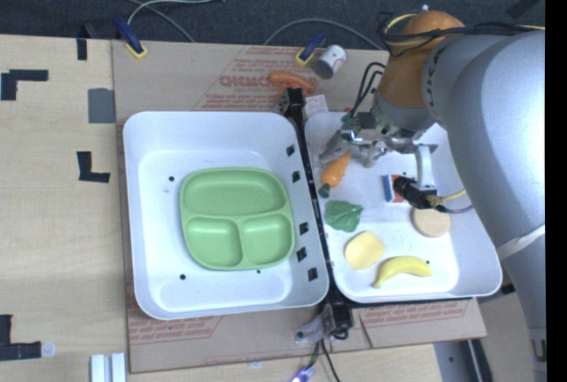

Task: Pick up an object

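A: Filling the right side, closest to the lens, the grey arm (500, 132) is seen, with its orange band (409, 70) above the wrist. What is found below it?

B: The gripper (357, 144) is lowered into the right bin (469, 278), near that bin's upper left corner. Whether its claw is released or clenched cannot be told from this angle, and nothing is seen between the fingers.

A: Which objects are laid in that bin?

B: An orange carrot-shaped piece (334, 170) is seen just beside the gripper, close to the divider between the bins. A green leafy piece (342, 214) lies below it, then a pale yellow lump (362, 249) and a yellow banana (400, 269) toward the near edge. A tan round piece (431, 222) rests to the right, with a small red and blue item (391, 187) above it.

A: And the left bin (151, 283)?

B: A green divided plate (236, 217) is set in its middle, well apart from the gripper
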Controlling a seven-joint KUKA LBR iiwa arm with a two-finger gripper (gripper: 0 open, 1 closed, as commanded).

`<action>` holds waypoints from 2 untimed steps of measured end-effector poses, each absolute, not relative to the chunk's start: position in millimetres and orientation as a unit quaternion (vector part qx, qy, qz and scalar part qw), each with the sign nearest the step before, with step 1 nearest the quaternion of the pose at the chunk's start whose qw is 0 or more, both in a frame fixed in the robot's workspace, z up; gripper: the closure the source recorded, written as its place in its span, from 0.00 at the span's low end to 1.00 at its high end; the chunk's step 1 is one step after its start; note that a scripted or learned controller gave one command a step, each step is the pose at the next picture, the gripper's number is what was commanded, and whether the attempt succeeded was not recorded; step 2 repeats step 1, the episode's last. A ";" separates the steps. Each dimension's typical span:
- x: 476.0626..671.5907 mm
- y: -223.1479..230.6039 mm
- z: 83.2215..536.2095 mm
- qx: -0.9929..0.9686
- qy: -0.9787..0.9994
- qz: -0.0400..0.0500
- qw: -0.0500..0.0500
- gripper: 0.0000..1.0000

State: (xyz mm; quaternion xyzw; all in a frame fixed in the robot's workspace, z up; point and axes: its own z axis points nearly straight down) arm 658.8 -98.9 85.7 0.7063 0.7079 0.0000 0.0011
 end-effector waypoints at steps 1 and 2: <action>658.9 -98.6 95.4 0.706 0.708 0.000 0.002 1.00; 658.9 -98.6 95.4 0.706 0.708 0.000 0.002 1.00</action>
